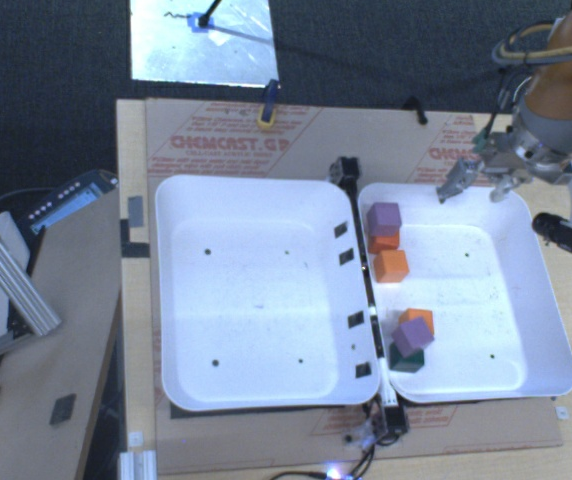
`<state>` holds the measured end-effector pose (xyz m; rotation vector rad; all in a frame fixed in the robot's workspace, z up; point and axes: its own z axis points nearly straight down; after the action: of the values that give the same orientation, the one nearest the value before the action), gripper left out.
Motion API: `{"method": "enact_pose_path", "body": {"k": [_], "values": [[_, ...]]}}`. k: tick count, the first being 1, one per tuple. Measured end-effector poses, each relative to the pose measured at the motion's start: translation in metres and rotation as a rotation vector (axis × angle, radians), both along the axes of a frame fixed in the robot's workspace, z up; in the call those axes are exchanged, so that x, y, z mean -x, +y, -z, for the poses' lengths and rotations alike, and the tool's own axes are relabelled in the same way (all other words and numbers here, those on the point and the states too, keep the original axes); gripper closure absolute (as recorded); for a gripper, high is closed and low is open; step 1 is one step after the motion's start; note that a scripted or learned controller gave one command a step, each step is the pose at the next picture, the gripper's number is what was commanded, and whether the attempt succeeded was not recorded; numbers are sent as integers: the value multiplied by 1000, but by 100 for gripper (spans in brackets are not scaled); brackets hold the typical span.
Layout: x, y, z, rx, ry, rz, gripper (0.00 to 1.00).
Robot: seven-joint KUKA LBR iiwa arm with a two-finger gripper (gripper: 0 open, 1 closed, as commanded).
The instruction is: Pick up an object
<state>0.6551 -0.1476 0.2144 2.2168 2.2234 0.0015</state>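
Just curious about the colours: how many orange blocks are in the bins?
3, all in the right bin: one under a purple block, one just below, one lower down. More may be hidden.

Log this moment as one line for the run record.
phase: pre-grasp | end effector: open, holds nothing, over right bin far rim | blocks: purple, orange, green, near the divider

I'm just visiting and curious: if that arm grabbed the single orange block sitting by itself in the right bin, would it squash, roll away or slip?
The orange block looks like a rigid cube, so it probably won't squash. Its flat faces suggest it would slide rather than roll if nudged. It looks small, likely light, and it stands apart from its neighbours, so the fingers should fit around it.
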Motion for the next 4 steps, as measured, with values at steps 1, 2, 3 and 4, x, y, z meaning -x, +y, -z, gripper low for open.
{"method": "enact_pose_path", "body": {"k": [1,2,3,4], "values": [[-4,37,81,1,-4,2,0],[25,46,108,3,-19,-1,0],[79,62,110,3,-23,5,0],[74,62,96,0,-29,2,100]]}}
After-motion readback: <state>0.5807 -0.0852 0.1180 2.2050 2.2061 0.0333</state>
